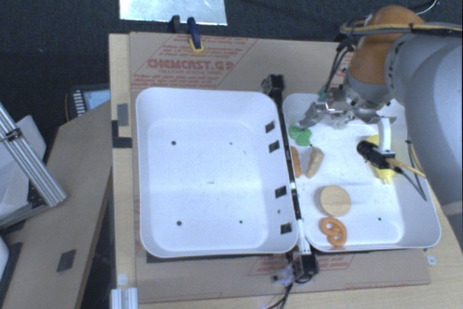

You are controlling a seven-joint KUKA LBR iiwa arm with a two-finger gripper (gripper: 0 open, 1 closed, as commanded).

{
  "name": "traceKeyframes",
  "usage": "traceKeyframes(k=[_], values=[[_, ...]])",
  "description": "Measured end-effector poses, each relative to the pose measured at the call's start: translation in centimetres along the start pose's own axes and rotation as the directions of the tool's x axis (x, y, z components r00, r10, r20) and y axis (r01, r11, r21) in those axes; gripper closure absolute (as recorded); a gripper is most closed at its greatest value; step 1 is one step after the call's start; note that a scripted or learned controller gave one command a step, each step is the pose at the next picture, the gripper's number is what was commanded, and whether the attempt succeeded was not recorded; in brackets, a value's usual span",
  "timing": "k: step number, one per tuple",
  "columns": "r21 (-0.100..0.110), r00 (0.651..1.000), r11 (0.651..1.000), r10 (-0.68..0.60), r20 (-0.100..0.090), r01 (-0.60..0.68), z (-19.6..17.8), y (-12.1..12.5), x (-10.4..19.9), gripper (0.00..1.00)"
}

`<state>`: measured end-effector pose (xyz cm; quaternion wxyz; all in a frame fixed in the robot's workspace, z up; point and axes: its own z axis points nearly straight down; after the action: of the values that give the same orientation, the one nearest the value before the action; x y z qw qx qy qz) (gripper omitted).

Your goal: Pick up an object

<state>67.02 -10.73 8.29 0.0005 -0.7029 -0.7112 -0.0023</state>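
My gripper [309, 117] is low over the far left part of the right bin [405, 228]. A small green object [300, 134] lies right below and touching its tip; whether it is gripped is hidden from this angle. Nearer the camera lie a tan elongated piece [314, 161], a thin orange stick [295, 161] along the bin's left wall, a round tan disc [335, 200] and an orange pretzel-shaped piece [334, 231].
The left bin [166, 228] stands beside the right one, and a row of black clips [278, 148] runs along the shared wall. The arm's grey body [427, 83] covers the right bin's far right corner.
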Motion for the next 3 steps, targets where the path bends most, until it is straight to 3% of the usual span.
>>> traceKeyframes(k=[1,2,3], values=[[-0.012,1.000,1.000,0.005,0.003,-0.005,-17.2,-7.0,3.1,0.00],[0.008,1.000,1.000,0.006,0.002,-0.006,-9.9,-13.3,7.5,0.00],[-0.004,1.000,1.000,0.003,0.004,-0.003,-10.2,-7.3,12.0,0.00]])
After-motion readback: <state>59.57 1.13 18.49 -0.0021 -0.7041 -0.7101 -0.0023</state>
